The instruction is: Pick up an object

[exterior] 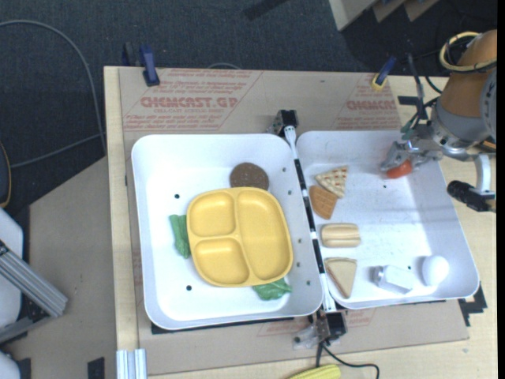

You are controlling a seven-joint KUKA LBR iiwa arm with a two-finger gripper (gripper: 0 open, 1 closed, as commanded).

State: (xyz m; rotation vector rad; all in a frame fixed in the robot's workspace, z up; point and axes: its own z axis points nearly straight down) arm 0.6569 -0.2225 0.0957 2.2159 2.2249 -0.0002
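My gripper (399, 159) hangs over the far part of the right bin (442, 212), reaching in from the right. A small red object (401, 170) lies right at its tip, touching or almost touching it; whether it is gripped cannot be made out. Further left in the same bin lie a tan waffle-patterned wedge (333, 181), a brown piece (323, 202), a bread roll (341, 234) and a sandwich wedge (342, 275). A grey-white item (392, 278) and a white egg (434, 269) rest near the bin's front right corner.
The left bin (154, 212) holds a yellow divided plate (238, 236), a brown round patty (249, 176) behind it, and green leaves (180, 235) sticking out at its left and front. A black divider (304, 212) runs between the bins.
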